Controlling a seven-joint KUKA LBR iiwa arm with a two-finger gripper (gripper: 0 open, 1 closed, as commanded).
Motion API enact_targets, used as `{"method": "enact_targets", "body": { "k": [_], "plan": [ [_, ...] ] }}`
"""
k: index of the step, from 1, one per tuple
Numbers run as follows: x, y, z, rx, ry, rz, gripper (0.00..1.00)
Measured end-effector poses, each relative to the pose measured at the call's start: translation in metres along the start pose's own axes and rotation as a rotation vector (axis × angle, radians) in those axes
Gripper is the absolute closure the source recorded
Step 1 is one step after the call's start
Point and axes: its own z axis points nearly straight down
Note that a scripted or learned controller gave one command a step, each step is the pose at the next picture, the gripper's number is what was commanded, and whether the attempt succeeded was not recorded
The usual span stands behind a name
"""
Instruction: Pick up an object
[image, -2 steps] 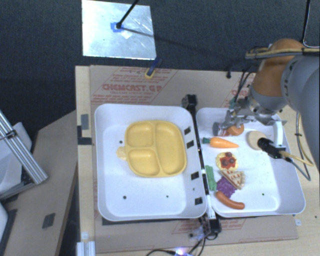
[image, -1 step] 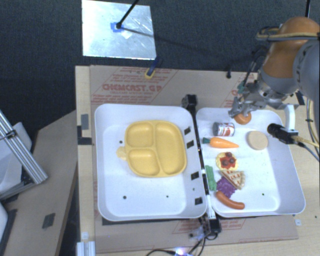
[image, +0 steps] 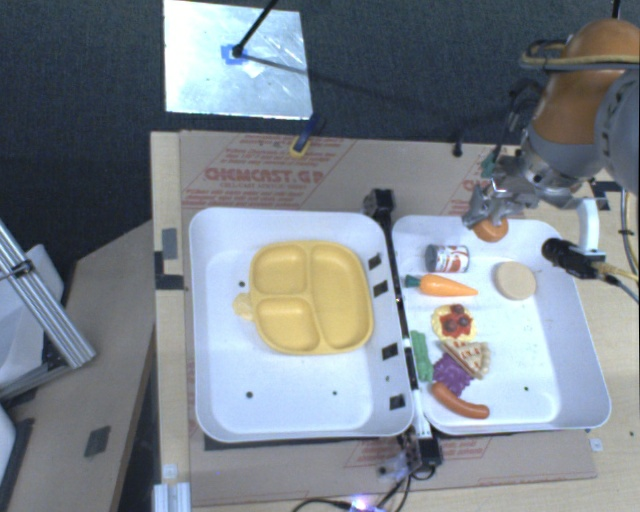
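- Two white bins are seen on a cardboard-covered bench, dark floor beyond.
- An orange round object is seen directly under the claw, inside the right bin.
- Whether the claw is spread or closed cannot be told.
- A yellow tray is seen far to its left.

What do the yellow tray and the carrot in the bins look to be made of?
Yellow tray: looks like moulded plastic, matte, one even colour with rounded compartment ridges. Carrot: probably toy plastic or rubber, smooth, uniformly orange with a green tip; which of the two I cannot tell.
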Motion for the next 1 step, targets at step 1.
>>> {"method": "enact_targets", "body": {
  "k": [1],
  "plan": [
    [0.0482,-0.0158,0.0099,0.005,0.002,-0.003,1.00]
  ]
}}
